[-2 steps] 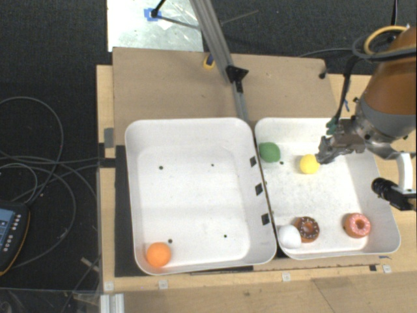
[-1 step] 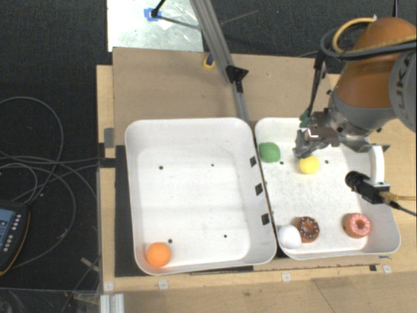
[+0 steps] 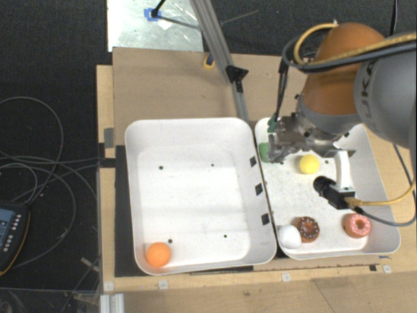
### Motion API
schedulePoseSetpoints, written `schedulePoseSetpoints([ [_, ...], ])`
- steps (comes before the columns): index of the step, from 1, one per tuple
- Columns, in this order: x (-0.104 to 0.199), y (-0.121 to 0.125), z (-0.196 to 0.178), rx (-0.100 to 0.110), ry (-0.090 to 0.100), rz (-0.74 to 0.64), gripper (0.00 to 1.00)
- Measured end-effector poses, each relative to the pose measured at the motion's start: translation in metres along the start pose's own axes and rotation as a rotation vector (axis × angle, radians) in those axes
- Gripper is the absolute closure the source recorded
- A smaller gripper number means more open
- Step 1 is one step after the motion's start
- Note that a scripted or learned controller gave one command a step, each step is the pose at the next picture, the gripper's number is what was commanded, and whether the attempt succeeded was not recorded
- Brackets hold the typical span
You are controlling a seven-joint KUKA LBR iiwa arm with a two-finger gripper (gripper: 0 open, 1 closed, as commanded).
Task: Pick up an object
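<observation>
The gripper (image 3: 279,150) is low in the right bin (image 3: 384,240), close to that bin's far left corner, just beside the wall it shares with the left bin (image 3: 189,129). Whether it is open or closed I cannot tell, because the wrist and the grey-and-orange arm (image 3: 345,64) cover it from above.

Touching the gripper's left side is a small green object (image 3: 264,151) — only a narrow strip of it is visible against the bin wall, so its shape and long axis cannot be read; it may be under the gripper rather than inside it.

A yellow ball (image 3: 309,164) lies just beside the gripper, toward the middle of the right bin; it is round, so it points no way. Along the near edge of this bin lie a white ball (image 3: 288,236) at the near left corner, a brown donut with sprinkles (image 3: 307,229) touching it, and a pink donut (image 3: 357,225) further right — both donuts lie flat.

In the left bin an orange ball (image 3: 158,254) rests in the near left corner.
</observation>
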State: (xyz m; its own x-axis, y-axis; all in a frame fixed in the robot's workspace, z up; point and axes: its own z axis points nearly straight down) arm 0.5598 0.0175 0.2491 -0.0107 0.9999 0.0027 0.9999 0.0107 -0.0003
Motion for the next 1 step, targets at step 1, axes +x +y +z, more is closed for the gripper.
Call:
schedulePoseSetpoints([
  [1, 0.0559, 0.0038, 0.0005, -0.002, 0.0, 0.0, 1.0],
])
